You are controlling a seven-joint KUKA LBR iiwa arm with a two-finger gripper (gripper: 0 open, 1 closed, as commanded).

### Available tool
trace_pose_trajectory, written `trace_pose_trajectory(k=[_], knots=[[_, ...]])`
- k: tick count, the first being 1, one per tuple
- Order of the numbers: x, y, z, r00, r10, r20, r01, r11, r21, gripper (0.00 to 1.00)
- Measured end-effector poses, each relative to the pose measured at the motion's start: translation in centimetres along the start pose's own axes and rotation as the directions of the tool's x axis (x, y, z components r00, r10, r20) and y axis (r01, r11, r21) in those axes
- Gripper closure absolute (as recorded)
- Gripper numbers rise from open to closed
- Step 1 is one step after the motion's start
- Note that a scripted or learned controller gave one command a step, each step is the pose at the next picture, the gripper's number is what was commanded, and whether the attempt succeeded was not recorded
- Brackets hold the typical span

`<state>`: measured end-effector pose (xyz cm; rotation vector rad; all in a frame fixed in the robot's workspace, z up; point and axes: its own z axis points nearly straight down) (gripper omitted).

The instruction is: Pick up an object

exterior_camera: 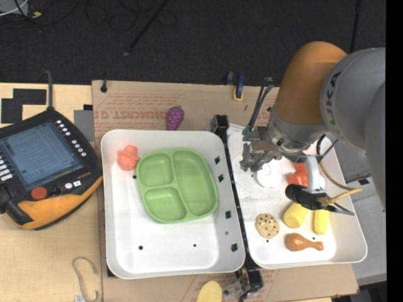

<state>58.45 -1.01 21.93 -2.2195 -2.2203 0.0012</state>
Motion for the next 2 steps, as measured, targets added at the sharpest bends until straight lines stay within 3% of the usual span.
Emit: trace_pose_trajectory(k=[1,2], knots=[[-1.0,0.6,0.0,1.000,0.001,0.001,-0.001,1.000,-0.001,1.00],[-0.6,-0.5,-0.2,1.000,0.002,0.000,-0.002,1.000,0.002,1.00]])
